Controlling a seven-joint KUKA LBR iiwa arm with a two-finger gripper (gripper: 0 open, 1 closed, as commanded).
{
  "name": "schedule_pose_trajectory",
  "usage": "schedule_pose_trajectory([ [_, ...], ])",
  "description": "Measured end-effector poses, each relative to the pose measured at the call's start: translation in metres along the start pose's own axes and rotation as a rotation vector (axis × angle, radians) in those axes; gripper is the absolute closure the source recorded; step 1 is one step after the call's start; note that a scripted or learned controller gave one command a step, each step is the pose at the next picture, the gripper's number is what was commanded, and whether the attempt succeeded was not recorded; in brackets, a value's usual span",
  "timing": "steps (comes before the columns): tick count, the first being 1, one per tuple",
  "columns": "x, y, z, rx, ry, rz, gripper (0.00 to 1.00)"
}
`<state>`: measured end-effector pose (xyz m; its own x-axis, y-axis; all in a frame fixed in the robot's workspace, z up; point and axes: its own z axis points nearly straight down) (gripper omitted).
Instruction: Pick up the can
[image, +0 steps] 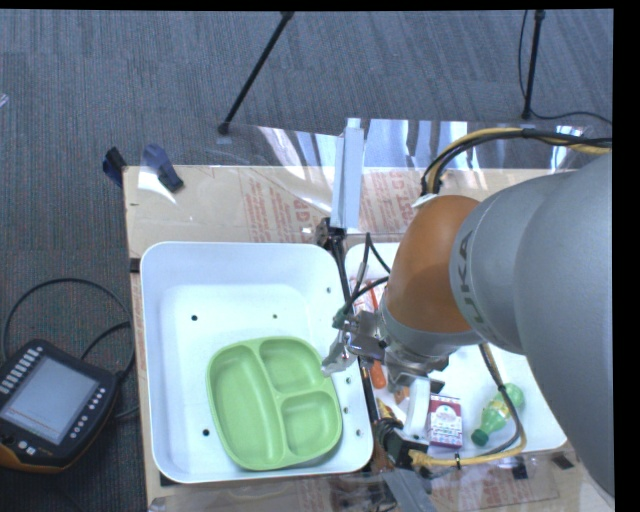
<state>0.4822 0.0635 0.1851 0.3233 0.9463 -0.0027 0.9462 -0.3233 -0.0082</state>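
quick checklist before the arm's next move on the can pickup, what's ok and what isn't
1. Can located: cannot tell. No can is identifiable; the big grey arm with the orange band covers most of the right white bin.
2. Claw position: ok. The claw sits over the divider between the bins, by the green three-compartment plastic tray.
3. Claw contents: cannot tell.
4. Left white bin: ok, it holds the green tray, lying flat.
5. Clutter in the right bin: not ok. A small red and white box and a green bottle lie close under the arm.
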Motion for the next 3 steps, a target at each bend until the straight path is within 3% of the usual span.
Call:
schedule_pose_trajectory([
  [1, 0.065, -0.03, 0.017, 0.001, -0.002, 0.171, 0.0],
  [2, 0.142, -0.057, -0.052, -0.003, -0.002, 0.271, 0.0],
  [3, 0.103, -0.044, -0.158, -0.004, -0.002, 0.059, 0.0],
])
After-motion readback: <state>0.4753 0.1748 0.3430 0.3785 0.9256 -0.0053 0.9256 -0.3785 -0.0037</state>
